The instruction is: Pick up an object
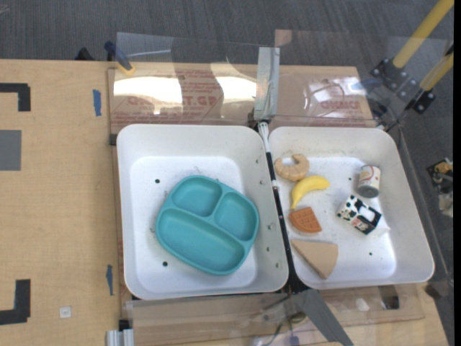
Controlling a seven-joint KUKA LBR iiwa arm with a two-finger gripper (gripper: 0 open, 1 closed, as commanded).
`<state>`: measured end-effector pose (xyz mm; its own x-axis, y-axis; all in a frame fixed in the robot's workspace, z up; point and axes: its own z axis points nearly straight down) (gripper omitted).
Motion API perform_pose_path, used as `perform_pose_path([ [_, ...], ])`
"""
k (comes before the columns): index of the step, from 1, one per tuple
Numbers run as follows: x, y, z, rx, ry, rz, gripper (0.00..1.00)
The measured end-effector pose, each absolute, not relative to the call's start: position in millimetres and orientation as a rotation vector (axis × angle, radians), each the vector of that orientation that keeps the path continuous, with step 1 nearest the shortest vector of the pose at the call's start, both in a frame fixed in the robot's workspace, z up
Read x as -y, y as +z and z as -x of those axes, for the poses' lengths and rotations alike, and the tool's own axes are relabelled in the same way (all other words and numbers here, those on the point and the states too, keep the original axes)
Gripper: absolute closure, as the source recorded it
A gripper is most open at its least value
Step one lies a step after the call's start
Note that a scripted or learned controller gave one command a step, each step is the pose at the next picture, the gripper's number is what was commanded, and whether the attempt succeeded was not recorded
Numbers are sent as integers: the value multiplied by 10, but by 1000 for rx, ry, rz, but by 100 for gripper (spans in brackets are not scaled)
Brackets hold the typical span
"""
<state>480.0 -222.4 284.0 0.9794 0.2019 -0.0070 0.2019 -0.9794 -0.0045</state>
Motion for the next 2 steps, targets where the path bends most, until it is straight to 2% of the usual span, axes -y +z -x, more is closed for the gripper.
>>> perform_pose_path([
  [1, 2233, 3050, -4800, 318, 5, 3125, 100],
  [2, 2227, 2889, -4798, 317, 12, 3122, 100],
])
